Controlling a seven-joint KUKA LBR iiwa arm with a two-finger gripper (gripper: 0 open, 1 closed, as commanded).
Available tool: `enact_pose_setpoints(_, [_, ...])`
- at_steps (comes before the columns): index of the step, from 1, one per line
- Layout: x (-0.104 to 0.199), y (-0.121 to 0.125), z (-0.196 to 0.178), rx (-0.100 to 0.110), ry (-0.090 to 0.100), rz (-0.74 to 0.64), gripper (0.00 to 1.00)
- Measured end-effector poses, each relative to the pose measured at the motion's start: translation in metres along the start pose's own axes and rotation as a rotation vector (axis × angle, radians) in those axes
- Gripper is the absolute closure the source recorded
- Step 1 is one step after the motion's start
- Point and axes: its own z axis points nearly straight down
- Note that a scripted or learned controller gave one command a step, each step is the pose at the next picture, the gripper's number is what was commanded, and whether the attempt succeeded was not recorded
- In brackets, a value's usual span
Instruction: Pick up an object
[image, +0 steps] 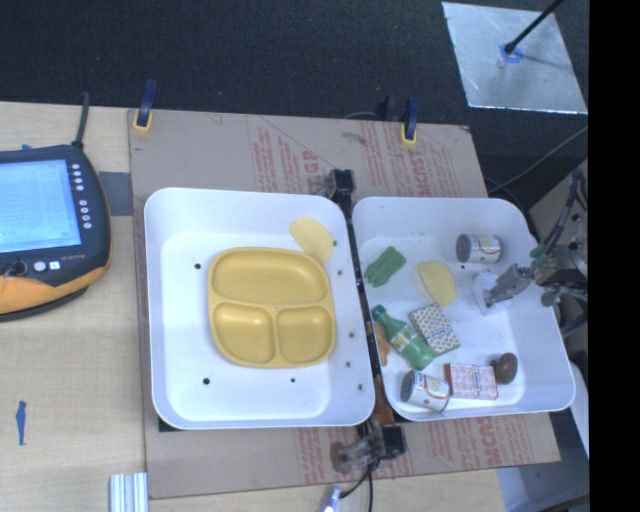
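Note:
My gripper (500, 288) reaches in from the right and hangs over the right side of the right bin (520, 215). It is just below a small tin can (479, 247) lying on its side and to the right of a pale yellow piece (436, 282). Further left in this bin lie a green block (385, 265), a green bottle (404, 339) and a patterned little box (434, 328). Along the front are a second can (425, 390), a red-and-white packet (470, 380) and a brown lump (506, 367). I see nothing held in the gripper.
The left bin (170, 300) holds a yellow divided tray (271, 305) and a yellow piece (313, 238) at its back right corner. A tablet-like pendant (45, 225) lies on the bench at far left. Clamps (409, 120) pin the cardboard sheet at the back.

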Motion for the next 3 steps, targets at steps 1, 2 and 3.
enact_pose_setpoints(1, [-0.001,0.094,0.126,-0.005,-0.002,0.0,0.0])
enact_pose_setpoints(2, [-0.019,0.147,0.127,-0.002,0.001,-0.001,0.0])
enact_pose_setpoints(3, [0.017,0.146,0.127,0.0,0.001,0.0,0.0])
